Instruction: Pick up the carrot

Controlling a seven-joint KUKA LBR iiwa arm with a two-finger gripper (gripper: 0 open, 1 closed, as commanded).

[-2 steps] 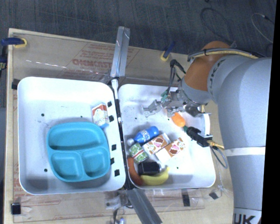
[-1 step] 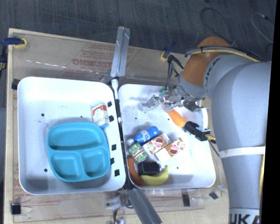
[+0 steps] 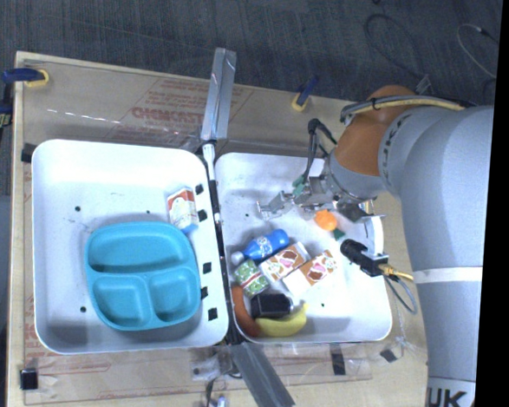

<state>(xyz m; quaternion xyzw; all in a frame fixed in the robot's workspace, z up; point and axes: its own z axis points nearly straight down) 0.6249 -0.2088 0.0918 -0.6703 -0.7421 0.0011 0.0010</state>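
Dark carpet surrounds the tabletop [image 3: 89, 82] with its two white bins. From where I stand, the grey arm [image 3: 445, 212] reaches over the right bin [image 3: 369, 311]. The left bin [image 3: 56, 184] holds a blue tray [image 3: 141, 273]. The end effector [image 3: 312, 194] hangs low beside the carrot [image 3: 325, 219]; its grip I cannot tell.

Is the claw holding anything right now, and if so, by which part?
Cannot be told. The claw sits low in the right bin, beside the carrot, but no object is clearly seen between its tips.

Blue tray [image 3: 141, 277], yellow banana [image 3: 283, 324], orange carrot [image 3: 325, 219], white bins [image 3: 57, 167].
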